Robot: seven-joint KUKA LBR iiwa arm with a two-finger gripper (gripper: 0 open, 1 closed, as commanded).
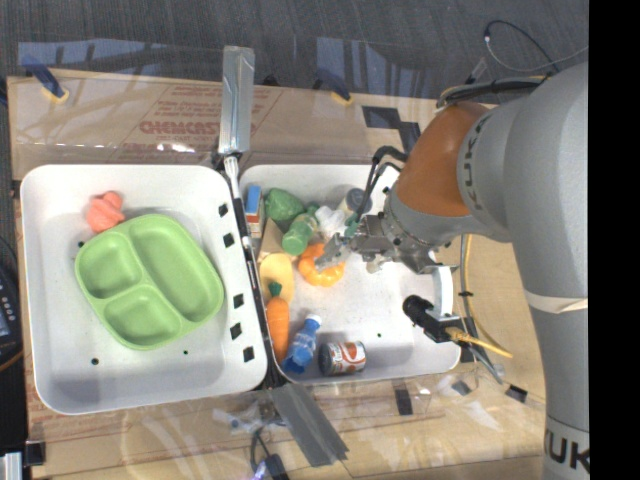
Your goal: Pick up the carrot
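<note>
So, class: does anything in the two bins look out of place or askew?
The carrot lies against the right bin's left wall, while the gripper hovers over the orange-yellow toy instead. The can and bottle lie tipped on their sides.

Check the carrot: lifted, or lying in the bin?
Lying. The carrot rests flat on the right bin floor by its left wall, apart from the gripper, which sits over the other toys.
</note>
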